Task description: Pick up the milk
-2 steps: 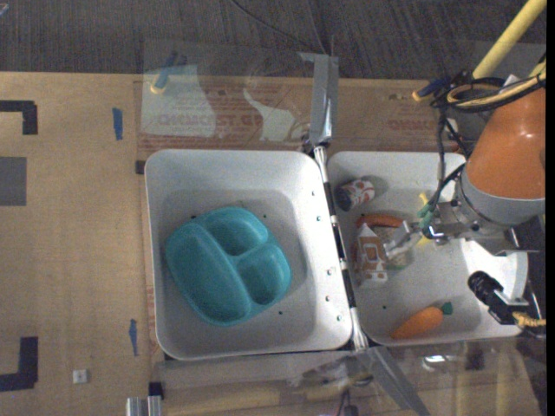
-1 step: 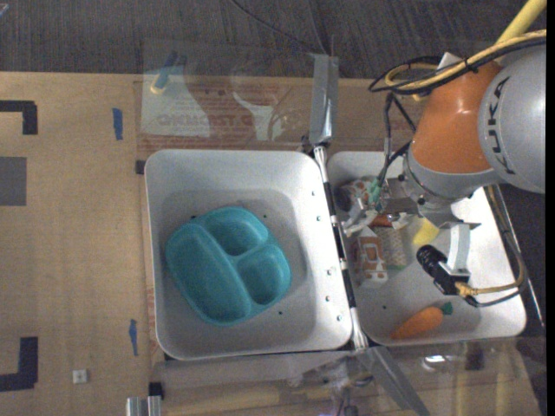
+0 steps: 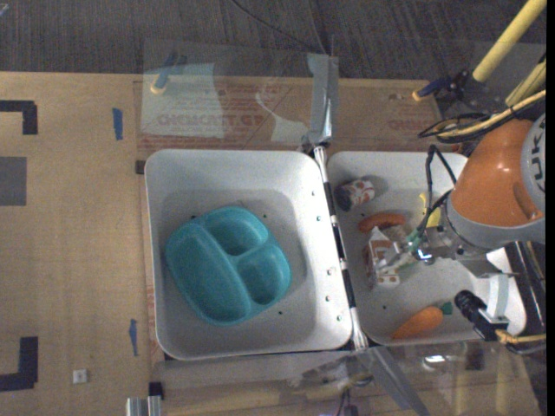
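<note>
Low over the right bin (image 3: 395, 167), the arm's claw (image 3: 397, 258) reaches leftward, clenched around the milk (image 3: 382, 263).

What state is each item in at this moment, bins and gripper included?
Milk carton: lying in the right bin, at the gripper's tip; grasp unclear.
Gripper: lowered over the milk carton.
Teal divided plate: flat in the left bin, compartments bare.
Sausage: lying loose in the right bin.
Carrot: lying near the right bin's front edge.
Small can: on its side near the back.
</note>
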Motion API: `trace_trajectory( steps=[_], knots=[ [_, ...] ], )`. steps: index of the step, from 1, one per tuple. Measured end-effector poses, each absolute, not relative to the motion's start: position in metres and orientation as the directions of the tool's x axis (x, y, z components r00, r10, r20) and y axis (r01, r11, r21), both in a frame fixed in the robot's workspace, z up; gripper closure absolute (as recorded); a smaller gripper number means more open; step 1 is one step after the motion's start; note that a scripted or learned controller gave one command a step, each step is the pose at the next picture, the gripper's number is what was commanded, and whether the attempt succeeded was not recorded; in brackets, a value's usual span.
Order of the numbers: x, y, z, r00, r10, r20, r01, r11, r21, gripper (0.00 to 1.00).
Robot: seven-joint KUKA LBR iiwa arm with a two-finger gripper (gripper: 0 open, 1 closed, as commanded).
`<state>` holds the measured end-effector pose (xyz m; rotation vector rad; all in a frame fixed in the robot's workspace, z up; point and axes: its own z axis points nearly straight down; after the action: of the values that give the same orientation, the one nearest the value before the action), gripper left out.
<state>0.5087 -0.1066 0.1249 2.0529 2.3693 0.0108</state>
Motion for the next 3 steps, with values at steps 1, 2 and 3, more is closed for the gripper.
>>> trace_trajectory(
  steps=[1, 2, 3],
  knots=[
    [0.517, -0.105, 0.11, -0.391, 0.92, -0.01, 0.92, 0.391, 0.035, 0.0],
    [0.523, -0.104, 0.126, -0.387, 0.922, -0.016, 0.92, 0.387, 0.057, 1.0],
    [0.523, -0.106, 0.126, -0.385, 0.923, -0.019, 0.921, 0.386, 0.055, 0.0]
  ],
)
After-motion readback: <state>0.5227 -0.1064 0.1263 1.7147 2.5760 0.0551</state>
